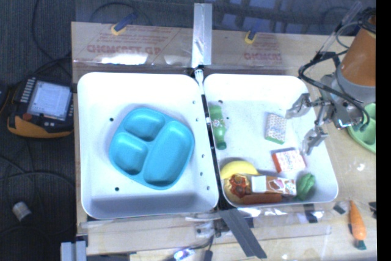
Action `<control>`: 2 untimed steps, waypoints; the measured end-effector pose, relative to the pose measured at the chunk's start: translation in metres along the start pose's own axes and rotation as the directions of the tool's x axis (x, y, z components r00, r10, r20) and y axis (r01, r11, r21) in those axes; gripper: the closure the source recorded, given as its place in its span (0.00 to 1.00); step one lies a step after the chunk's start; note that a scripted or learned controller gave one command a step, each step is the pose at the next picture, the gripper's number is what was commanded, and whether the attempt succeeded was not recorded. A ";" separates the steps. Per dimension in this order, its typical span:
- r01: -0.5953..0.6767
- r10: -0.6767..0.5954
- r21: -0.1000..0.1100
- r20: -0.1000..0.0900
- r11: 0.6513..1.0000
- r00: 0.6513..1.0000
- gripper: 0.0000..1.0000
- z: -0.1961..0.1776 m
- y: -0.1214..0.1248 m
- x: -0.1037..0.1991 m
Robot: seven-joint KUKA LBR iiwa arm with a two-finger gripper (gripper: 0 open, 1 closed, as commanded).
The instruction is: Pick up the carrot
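The carrot (357, 224) lies out on the worktop (357, 189) at the near right corner, outside both bins, orange with a green tip pointing toward me; nothing touches it. The gripper (309, 122) hangs well apart from it, over the right edge of the right bin (244, 85), jaws spread wide and holding nothing; so I would judge the step in hand to be the approach, with the grasp not yet begun. The next move calls for the arm to swing out of the bin toward the near corner, turn the jaws across the carrot's narrow width, and come down around it (it sits close to the worktop's edge, so little room for a nudge). The right bin holds a small green bottle (217, 126), a yellow fruit (237, 169), some packets and a green vegetable (306, 184); the left bin (98, 192) carries a blue divided plate (151, 147). Beyond is dark carpet (49, 3) with cables and a handheld pendant (40, 107).
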State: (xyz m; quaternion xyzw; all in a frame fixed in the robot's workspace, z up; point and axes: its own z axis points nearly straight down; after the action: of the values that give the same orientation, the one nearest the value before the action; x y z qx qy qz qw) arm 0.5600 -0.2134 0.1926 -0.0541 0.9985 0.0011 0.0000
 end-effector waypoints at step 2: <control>0.311 -0.311 0.008 0.006 0.950 0.950 0.00 0.104 0.024 0.018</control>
State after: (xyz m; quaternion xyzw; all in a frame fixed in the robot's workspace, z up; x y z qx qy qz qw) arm 0.5396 -0.1908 0.0891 -0.2108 0.9775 -0.0021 0.0039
